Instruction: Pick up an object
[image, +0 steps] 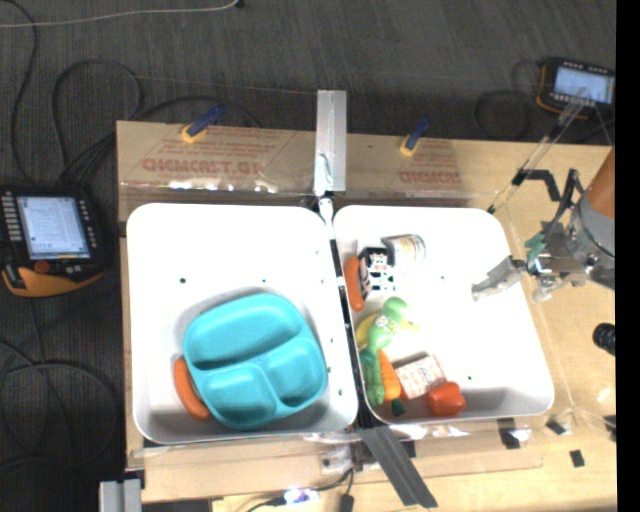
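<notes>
Two white bins on the bench, side by side, and the right bin (500, 330) is our landmark. Behind it, printed backwards on the brown sheet (210, 165), red letters that seem to read "CHEMCAST"; the rest is too faint to make out. Two clips on that sheet's far edge, one near each end.

Inside the right bin, everything crowds its left wall: one small can (405, 246) on its side at the back, one black-and-white cow figure (376, 272) touching it, one green-and-yellow toy (385, 322) in the middle, one carrot (386, 374), one labelled box (418, 374) with unreadable print, one red block (446, 400) at the front.

Over the bin's right edge hangs the gripper (497, 282), one pale finger pointing inward, nothing between the fingers; how wide they stand I cannot tell.

Left of the landmark, the left bin (160, 250) holds one teal divided tray (255, 358), one orange piece (188, 388) tucked at its left side.
</notes>
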